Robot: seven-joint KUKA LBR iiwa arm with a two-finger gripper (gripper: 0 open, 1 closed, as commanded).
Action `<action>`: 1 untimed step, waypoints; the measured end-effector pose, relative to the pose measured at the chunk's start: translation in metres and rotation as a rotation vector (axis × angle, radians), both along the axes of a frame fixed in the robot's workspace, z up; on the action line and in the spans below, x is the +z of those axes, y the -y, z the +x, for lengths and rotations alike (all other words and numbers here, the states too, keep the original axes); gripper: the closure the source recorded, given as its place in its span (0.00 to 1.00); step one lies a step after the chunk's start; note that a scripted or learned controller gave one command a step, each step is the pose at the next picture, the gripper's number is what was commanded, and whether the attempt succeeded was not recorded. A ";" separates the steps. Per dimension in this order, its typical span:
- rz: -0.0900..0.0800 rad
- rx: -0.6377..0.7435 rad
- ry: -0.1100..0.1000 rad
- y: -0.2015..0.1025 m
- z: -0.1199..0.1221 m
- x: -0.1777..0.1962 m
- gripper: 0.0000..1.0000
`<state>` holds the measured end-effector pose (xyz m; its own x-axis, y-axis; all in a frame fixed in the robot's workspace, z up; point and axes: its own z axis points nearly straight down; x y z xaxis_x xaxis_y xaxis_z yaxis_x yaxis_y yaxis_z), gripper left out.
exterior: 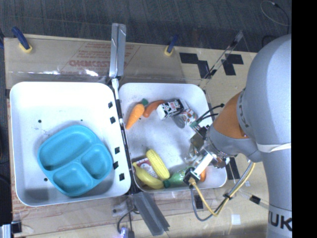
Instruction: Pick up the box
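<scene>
A small black-and-white box [171, 108] lies near the back of the right bin [163, 89], beside an orange-red toy vegetable [153, 106]. My gripper [194, 151] hangs low over the right side of that bin, in front of and to the right of the box and apart from it. The wrist hides whatever lies beneath it.
An orange carrot [134, 114] lies at the right bin's back left, and a small can [187, 117] sits right of the box. Corn [157, 163], a banana [148, 178], a green item [174, 179] and a flat packet [139, 163] crowd the front. A blue divided plate [74, 159] occupies the left bin.
</scene>
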<state>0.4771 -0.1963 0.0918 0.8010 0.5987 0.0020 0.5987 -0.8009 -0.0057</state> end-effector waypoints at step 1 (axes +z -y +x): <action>-0.002 0.009 -0.003 -0.087 -0.001 -0.001 1.00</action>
